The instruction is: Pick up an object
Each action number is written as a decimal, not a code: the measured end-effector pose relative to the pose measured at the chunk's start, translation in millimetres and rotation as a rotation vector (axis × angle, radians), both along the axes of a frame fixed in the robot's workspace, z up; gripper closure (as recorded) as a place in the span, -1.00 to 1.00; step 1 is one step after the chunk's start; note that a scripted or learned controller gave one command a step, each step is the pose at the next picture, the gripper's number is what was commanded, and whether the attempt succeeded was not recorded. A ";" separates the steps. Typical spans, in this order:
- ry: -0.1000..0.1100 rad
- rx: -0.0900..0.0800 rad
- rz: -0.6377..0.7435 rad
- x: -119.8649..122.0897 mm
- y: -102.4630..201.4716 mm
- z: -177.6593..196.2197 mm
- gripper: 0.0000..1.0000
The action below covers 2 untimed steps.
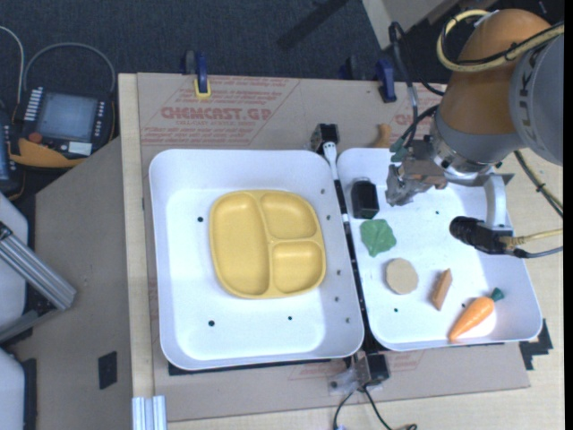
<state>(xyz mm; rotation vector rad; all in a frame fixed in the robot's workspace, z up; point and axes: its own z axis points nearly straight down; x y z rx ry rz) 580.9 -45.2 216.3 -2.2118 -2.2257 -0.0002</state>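
Observation:
My gripper hangs over the back left part of the right bin, below the grey and orange arm. A small black block lies just left of it, close to the bin's left wall. A green leafy piece sits a little in front of the gripper. Further forward lie a tan round disc, a brown stick and an orange carrot near the front right corner. I see nothing held in the gripper.
The left bin holds a yellow divided plate. A black cylinder with a yellow cable juts over the right bin's right side. A handheld screen unit lies off the bench at far left.

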 end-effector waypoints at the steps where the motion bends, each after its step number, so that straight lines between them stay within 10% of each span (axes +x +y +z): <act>1: 0.000 0.000 0.001 -5.7 62.4 4.0 1.00; 2: 0.002 -0.001 0.000 -7.8 119.5 -4.3 1.00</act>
